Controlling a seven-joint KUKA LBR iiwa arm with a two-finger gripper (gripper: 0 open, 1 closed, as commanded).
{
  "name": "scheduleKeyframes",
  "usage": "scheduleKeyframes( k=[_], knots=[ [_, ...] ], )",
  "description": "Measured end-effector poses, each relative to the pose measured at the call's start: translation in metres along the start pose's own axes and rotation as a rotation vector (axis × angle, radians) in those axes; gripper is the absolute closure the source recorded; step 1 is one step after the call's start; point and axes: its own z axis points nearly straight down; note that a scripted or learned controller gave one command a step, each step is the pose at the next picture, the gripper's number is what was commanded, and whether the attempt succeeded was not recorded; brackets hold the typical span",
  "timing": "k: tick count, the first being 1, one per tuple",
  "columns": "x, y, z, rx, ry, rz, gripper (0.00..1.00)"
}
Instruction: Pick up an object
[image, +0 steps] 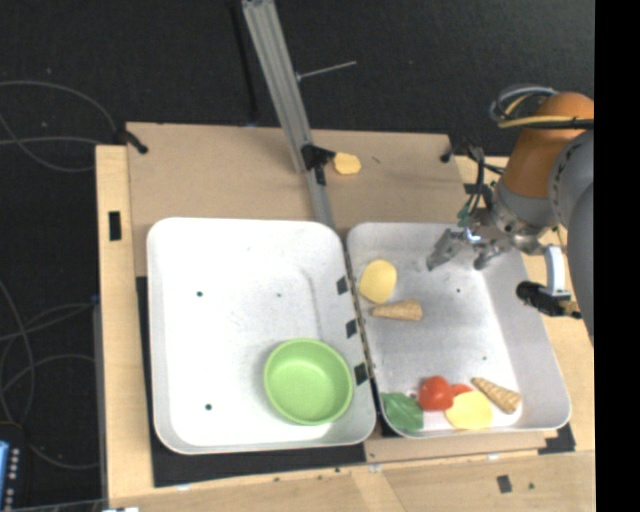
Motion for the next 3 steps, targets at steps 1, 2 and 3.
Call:
scheduleKeyframes(
  k=[1,2,3],
  knots=[
    [-0.001,0.002,-0.016,-0.008,-0.005,-0.003,1.0],
    [-0.005,-0.006,-0.068,-0.01,0.002,-0.002,1.0],
    [-0.001,-0.013,-0.125,-0.012,0.002,-0.004,1.0]
  ],
)
